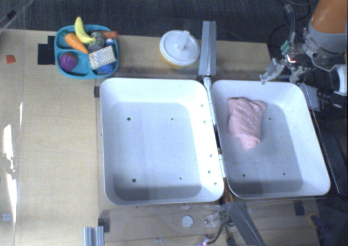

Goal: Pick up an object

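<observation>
**Pink cloth in the right bin, tool above the far rim**

A crumpled pink cloth (246, 121) lies in the right bin (304, 185), toward its 11 o'clock corner. The tool (283, 70) hangs at the bin's 1 o'clock edge, apart from the cloth, its fingers spread with nothing between them. The left bin (114, 185) sits beside it on the surface (49, 158). A blue toy tray (61, 69) and a white lid (179, 48) rest beyond.

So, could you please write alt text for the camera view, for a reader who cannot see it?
A pink cloth lies crumpled in the right white bin, with the gripper raised above that bin's far right corner. A blue tray of toy food and a lidded white cup sit beyond the left bin.
</observation>
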Robot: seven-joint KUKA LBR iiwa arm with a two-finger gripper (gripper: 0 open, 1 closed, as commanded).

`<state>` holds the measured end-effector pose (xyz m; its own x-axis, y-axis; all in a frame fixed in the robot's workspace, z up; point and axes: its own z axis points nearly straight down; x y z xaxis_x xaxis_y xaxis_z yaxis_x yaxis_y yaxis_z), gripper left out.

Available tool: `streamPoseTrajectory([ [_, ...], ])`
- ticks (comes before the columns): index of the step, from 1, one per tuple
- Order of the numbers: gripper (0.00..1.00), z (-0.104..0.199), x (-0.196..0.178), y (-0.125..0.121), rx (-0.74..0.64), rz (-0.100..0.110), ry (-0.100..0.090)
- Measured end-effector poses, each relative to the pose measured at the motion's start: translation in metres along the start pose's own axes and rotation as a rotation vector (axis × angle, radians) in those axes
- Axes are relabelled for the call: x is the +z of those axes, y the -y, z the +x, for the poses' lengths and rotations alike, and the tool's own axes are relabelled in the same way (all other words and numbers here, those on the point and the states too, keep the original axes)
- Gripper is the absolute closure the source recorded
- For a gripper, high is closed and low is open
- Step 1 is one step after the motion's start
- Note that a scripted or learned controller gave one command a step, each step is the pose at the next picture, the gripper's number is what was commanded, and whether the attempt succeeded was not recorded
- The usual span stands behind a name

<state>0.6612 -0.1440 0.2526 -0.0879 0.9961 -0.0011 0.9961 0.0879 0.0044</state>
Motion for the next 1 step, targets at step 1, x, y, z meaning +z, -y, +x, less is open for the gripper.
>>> streamPoseTrajectory([
  [1, 0.0, 0.0726, 0.0152, -0.0133, -0.131, -0.004, 0.0],
])
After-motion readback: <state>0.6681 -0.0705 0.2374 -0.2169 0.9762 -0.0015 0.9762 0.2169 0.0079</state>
